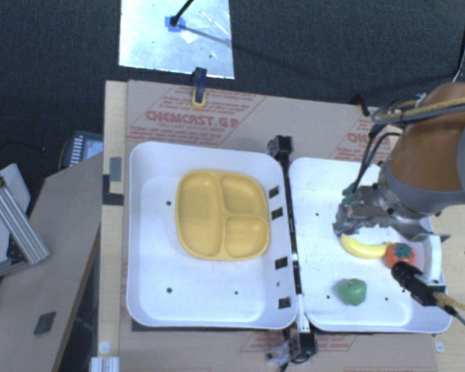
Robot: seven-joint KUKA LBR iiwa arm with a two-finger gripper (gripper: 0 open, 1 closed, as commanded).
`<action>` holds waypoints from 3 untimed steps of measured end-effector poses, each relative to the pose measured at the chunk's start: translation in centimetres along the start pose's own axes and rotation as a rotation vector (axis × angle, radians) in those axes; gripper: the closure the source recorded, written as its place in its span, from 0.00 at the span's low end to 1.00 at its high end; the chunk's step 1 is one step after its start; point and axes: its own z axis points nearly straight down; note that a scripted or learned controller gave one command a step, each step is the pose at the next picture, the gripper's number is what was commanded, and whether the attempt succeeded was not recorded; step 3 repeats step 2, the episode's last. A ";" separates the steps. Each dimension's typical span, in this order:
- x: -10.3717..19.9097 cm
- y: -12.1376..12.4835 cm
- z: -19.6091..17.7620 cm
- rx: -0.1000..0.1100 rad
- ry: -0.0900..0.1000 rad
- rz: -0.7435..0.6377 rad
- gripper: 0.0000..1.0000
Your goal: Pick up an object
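Hanging low over the right bin point(316, 261), the gripper point(354, 220) is sitting just above the left end of a yellow banana point(364, 247), which is lying crosswise on the bin floor. From where I am standing, the grey wrist is hiding the claw's opening, so I cannot tell whether it is wide or narrow, and nothing is showing as held. A small orange-red piece point(400, 253) is lying right against the banana's right end, partly under the arm point(435, 154), which is bulking over that side of the bin and crowding the view there. A green fruit point(352, 291) is sitting apart, nearer the front rim, with bare white floor around it. The left bin point(148, 282) is carrying a yellow divided plate point(221, 214), lying flat and well away from the gripper. Both bins are resting on a brown cardboard sheet point(221, 114), and a silver sheet point(175, 28) is lying beyond it.
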 end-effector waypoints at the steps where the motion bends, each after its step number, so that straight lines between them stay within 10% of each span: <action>1: 6.4 0.9 0.6 0.000 0.001 -0.002 1.00; 3: 11.3 2.0 0.4 -0.001 0.001 -0.001 1.00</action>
